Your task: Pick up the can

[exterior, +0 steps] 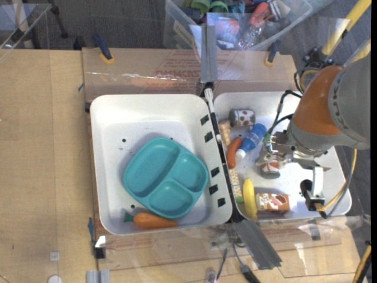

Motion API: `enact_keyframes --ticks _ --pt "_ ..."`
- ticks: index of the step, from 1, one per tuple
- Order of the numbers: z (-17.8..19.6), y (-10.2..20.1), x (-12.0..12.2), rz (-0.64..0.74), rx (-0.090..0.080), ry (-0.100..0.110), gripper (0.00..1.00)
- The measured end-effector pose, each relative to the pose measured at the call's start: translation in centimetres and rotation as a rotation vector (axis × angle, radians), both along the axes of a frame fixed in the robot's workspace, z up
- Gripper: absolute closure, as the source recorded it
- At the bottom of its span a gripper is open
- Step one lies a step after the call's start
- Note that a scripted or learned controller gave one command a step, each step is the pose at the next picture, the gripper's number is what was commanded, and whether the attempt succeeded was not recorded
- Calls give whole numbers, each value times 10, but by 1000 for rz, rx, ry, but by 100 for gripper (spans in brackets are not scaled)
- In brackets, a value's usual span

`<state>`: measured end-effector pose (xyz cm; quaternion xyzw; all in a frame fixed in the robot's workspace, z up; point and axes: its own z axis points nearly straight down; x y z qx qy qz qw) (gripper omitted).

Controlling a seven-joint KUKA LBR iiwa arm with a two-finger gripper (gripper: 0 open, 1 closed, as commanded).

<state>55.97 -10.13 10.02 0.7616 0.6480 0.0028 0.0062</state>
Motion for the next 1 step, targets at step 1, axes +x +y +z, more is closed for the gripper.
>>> enact_keyframes --ticks 1 --pt "109 52 15 -33 6 13 100"
